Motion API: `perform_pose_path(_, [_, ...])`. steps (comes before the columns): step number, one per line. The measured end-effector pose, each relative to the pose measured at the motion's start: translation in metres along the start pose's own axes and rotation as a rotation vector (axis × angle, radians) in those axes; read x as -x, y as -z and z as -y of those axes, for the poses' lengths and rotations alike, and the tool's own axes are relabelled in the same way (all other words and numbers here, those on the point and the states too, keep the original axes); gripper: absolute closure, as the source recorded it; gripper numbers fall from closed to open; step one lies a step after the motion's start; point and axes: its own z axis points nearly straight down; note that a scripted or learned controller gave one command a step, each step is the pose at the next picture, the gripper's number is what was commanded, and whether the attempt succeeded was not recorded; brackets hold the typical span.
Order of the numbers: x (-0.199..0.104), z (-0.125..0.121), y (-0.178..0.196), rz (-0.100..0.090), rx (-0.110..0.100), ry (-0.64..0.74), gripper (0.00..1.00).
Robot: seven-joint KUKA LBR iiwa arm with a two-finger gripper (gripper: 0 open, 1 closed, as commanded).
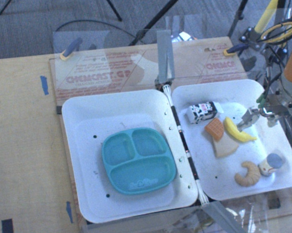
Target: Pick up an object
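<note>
Gripper (pixel 250 117) over right bin (pixel 289 146), just beside banana (pixel 238 131); finger state cannot tell, tips blurred. Arm cut off at right edge. Banana overlaps toast slice (pixel 224 146). Croissant (pixel 248 173) near front rim. Teal plate (pixel 138 160) in left bin (pixel 81 147).

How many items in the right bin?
5, none seemingly hidden: milk carton at the far side, waffle, bread slice, banana mid-bin, croissant near edge.

plate (pixel 139 160) teal | banana (pixel 238 130) yellow | carton (pixel 202 111) black-and-white patches | bins (pixel 82 116) white
</note>
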Motion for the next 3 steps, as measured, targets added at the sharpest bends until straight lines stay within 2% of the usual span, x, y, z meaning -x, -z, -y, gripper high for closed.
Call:
perform_pose_path(1, [-0.005,-0.033,-0.106,0.002,0.004,-0.051,0.0])
perform_pose_path(2, [-0.004,-0.034,-0.095,0.002,0.009,-0.054,1.0])
perform_pose_path(3, [-0.048,-0.048,0.018,0.001,0.002,-0.031,1.0])
